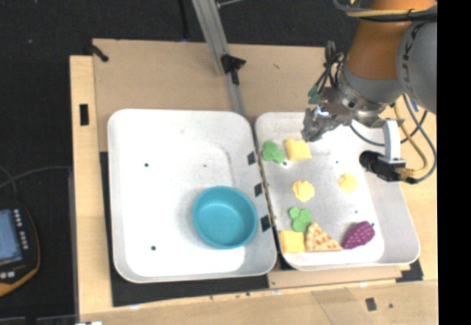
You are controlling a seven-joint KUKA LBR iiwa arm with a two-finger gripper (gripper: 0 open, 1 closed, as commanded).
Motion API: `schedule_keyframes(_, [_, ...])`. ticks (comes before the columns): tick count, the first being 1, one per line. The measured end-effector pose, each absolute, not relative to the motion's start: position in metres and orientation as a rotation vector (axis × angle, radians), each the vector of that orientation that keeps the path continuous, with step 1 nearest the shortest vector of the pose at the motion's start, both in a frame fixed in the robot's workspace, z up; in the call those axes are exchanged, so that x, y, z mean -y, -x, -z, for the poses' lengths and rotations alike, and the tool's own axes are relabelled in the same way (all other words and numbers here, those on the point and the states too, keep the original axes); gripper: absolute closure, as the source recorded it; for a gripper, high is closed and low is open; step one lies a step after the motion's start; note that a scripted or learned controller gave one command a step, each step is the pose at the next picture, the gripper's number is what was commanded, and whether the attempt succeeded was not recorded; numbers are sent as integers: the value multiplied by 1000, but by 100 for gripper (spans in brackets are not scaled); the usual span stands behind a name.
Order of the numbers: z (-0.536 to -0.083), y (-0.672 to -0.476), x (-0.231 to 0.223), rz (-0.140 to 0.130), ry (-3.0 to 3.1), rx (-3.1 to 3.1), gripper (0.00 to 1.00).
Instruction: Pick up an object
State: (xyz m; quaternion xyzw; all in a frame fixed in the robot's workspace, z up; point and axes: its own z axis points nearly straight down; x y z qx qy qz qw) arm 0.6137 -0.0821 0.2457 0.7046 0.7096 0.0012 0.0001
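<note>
Yellow plastic cheese block sits in right white bin, far end, just below-left of gripper. Finger gap: cannot tell, nothing seen held. Green broccoli toy touching block's left side.

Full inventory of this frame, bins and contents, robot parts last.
white bins: 2, white, side by side on the bench; left bin, right bin
bowl: 1, teal, left bin, near its right side
green toy: 1, green, right bin, top left
yellow block: 1, yellow, beside the green toy, below the gripper
yellow pieces: 2, yellow, right bin middle and right of it
green sprig toy: 1, green, lower left of right bin
yellow cube: 1, yellow, bottom left corner
pizza slice toy: 1, orange-tan, bottom
grape bunch toy: 1, purple, bottom right
arm: 1, grey and orange, from the right
gripper: 1, dark, over the right bin's top
</note>
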Motion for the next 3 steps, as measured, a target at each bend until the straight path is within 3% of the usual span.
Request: schedule_keyframes(3, [-258, -654, -63, -5, -2213, -2228, 100])
